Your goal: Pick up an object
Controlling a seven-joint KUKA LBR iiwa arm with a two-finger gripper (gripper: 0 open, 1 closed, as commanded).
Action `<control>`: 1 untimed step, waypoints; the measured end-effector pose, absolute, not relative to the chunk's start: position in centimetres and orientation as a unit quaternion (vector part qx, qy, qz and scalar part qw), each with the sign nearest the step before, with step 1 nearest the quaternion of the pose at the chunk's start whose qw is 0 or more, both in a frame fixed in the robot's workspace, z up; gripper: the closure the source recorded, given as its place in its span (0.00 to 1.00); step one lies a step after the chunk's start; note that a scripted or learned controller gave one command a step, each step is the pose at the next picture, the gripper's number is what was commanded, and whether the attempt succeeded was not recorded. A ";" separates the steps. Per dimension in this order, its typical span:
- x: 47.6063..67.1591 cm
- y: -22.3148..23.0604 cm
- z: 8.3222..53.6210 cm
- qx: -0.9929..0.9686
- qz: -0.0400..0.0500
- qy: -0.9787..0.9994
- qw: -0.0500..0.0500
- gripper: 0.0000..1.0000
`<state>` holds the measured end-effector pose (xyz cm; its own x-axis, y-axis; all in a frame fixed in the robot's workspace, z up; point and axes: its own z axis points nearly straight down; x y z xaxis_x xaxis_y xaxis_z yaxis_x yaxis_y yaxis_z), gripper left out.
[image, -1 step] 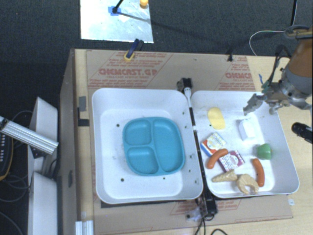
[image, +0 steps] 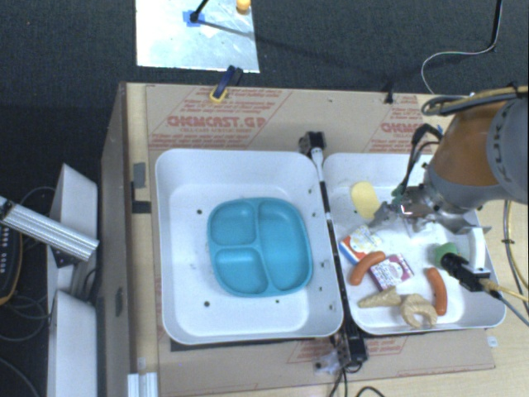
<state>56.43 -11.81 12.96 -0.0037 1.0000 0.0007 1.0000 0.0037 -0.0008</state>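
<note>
The gripper (image: 395, 211) hangs over the right bin (image: 494, 313). Left of it lies a lemon (image: 364, 195); below it 2 sausages (image: 367, 267) flank a packet (image: 391, 271). The divided tray (image: 258, 246) sits in the left bin (image: 178, 308).

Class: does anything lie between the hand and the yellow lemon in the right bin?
Nothing visible does. The hand hangs just right of and below the lemon, with bare bin floor between them; the packet lies lower.
</note>
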 end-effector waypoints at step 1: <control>53.0 -8.4 8.9 -0.707 -0.005 -0.707 -0.007 0.00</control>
